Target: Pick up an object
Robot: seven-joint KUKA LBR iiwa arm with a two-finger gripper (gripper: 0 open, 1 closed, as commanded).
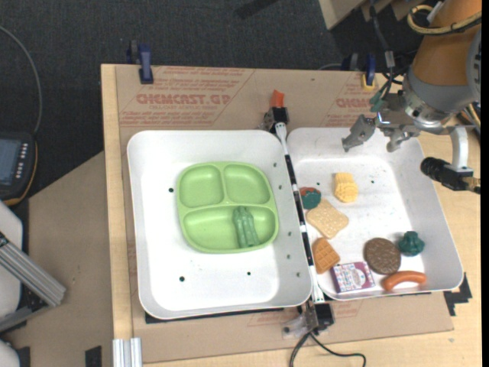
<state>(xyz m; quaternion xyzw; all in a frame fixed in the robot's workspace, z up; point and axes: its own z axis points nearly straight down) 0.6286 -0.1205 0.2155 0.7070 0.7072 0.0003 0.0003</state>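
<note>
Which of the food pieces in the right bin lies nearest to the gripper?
The yellow corn piece; it lies highest in the bin, just below the gripper.

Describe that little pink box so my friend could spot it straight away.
Look at the right-hand white bin, the one scattered with toy food. Go to its near edge, where the pink box lies just left of the round brown cookie. It is the only printed, square-cornered package there.
</note>
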